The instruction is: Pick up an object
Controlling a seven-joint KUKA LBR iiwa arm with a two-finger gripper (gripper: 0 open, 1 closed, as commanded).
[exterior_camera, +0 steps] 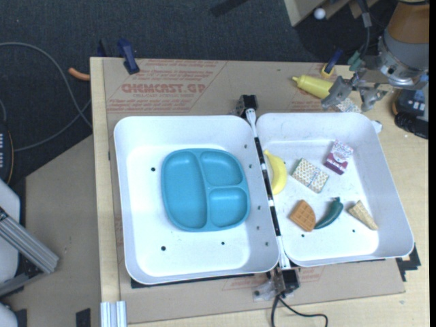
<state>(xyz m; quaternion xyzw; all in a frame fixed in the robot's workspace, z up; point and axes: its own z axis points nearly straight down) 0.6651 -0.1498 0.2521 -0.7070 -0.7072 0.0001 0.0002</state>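
The pincer (pixel 355 92) hovered wide apart over the bench's (pixel 170 80) far right corner, gripping nothing; a yellow bottle (pixel 312 85) lay just beside it. The left bin (pixel 129 142) carried a blue divided plate (pixel 204 188); the right bin (pixel 388 182) held a banana (pixel 276 172), checkered block (pixel 310 175), purple packet (pixel 338 157), waffle (pixel 302 215), green pepper (pixel 331 213) and cone (pixel 363 215).

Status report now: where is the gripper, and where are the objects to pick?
Gripper above far rim of right white bin, nothing between fingers. Yellow banana, green pepper lie in bin. Path unobstructed.

My arm (pixel 407 26) comes in at the upper right, its orange band above a grey wrist. My gripper (pixel 354 95) points down, fingers spread apart, nothing between them.
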